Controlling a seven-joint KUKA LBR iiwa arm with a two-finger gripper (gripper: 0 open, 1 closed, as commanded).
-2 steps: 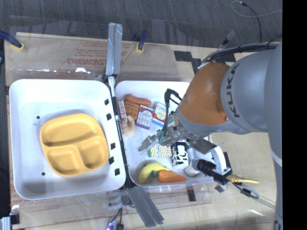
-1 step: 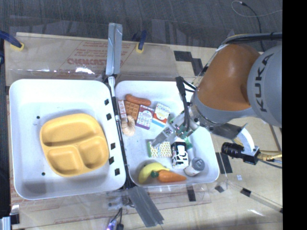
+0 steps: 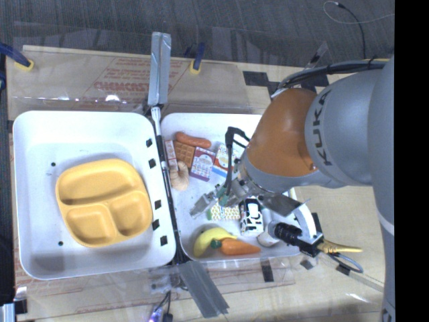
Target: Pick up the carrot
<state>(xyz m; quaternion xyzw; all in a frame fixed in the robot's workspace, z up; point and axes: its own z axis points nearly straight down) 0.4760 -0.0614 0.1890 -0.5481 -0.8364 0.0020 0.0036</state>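
The carrot [image 3: 239, 248] is orange with a green stub at its left end. It lies flat along the front wall of the right bin [image 3: 175, 123], touching a yellow banana [image 3: 206, 239] on its left. My gripper [image 3: 224, 194] hangs over the middle of this bin, above and slightly left of the carrot and apart from it. The arm's orange band and grey body cover the bin's right half. Nothing shows in the gripper.
A yellow compartment tray [image 3: 100, 200] lies in the left bin [image 3: 30, 139]. The right bin also holds a hot dog [image 3: 192, 140], small printed boxes [image 3: 201, 163], a tan piece [image 3: 178, 175], a green-dotted packet [image 3: 224, 213] and a black-and-white item [image 3: 251, 217].
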